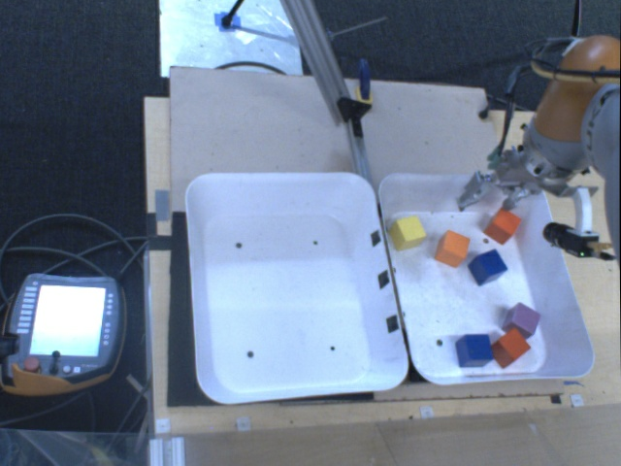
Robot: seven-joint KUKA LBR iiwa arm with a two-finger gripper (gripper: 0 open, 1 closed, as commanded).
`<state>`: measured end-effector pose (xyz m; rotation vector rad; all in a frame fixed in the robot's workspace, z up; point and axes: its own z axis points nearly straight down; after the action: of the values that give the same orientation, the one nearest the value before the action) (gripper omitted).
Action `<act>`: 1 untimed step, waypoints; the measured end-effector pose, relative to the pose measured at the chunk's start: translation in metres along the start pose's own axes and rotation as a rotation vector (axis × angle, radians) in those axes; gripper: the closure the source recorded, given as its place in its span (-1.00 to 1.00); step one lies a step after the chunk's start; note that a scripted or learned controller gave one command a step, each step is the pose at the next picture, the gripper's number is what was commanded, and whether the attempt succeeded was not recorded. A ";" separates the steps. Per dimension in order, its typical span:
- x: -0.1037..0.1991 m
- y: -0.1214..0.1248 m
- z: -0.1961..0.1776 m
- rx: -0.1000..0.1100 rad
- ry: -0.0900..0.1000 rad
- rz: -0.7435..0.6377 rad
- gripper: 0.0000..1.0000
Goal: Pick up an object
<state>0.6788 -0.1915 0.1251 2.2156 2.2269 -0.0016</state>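
Reaching in from the right, the arm hangs over the far edge of the right bin, its orange band up high by the frame's edge. Desk underneath, two white bins side by side; the left bin shows a bare floor with a few dark dots. The pendant sits off to the left, screen lit. Now the tool: low at the right bin's back rim, fingers spread, nothing between them, released. Just below it, nearly touching, a red-orange cube. Nearby lie an orange cube, a yellow cube by the divider, and a blue cube. At the near end sit a purple cube, another blue one and a red cube, those last two touching.
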 end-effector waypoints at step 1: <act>0.000 0.002 -0.015 -0.007 -0.003 -0.004 1.00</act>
<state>0.6809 -0.1919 0.1399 2.2067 2.2261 0.0035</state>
